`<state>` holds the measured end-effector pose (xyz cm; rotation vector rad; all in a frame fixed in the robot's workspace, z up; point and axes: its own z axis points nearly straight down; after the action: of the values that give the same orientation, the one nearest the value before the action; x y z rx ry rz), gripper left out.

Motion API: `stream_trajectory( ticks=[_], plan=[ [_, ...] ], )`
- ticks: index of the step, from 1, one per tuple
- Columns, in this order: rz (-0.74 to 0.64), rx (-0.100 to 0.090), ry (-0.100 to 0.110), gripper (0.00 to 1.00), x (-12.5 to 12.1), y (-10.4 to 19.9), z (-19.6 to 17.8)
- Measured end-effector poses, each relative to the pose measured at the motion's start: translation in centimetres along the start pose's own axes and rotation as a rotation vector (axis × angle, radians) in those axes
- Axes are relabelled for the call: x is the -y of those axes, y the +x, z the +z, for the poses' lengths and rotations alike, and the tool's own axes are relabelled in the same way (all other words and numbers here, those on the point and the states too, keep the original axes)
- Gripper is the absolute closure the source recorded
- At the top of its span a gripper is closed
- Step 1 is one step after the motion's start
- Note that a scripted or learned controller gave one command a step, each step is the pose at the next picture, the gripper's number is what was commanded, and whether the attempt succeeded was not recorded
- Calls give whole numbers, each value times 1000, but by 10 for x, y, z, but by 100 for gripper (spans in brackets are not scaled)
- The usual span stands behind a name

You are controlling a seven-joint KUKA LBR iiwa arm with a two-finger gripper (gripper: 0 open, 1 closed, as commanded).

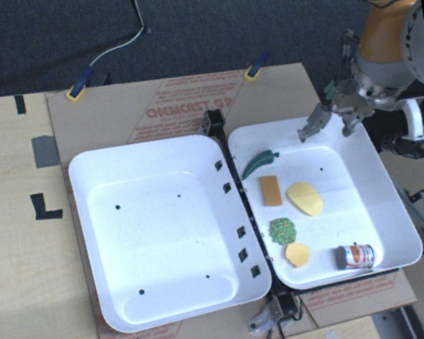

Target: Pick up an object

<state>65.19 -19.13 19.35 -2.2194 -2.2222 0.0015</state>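
I see a small can (356,256) with a red label lying on its side in the near right corner of the right bin (385,177), long axis pointing left-right, while my gripper (328,124) hovers over the bin's far edge, fingers spread apart and holding nothing.

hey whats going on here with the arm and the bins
A grey KUKA arm with an orange band reaches in from the right, its gripper open above the upper right corner of the right bin, holding nothing. In that bin lie a green pepper, an orange block, a yellow piece, a green clump, a small yellow piece and a can on its side.
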Motion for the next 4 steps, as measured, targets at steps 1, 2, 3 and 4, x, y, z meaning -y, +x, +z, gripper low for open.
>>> stream_trajectory(
  ticks=[1, 2, 3, 4],
  plan=[
    [-3, -5, 10, 0, 70, 69, 44],
    [-14, -4, -14, 0, 7, 185, -52],
    [-9, -3, -13, 0, -18, 251, -150],
    [-10, -6, -19, 0, -16, 327, -308]
  ],
)
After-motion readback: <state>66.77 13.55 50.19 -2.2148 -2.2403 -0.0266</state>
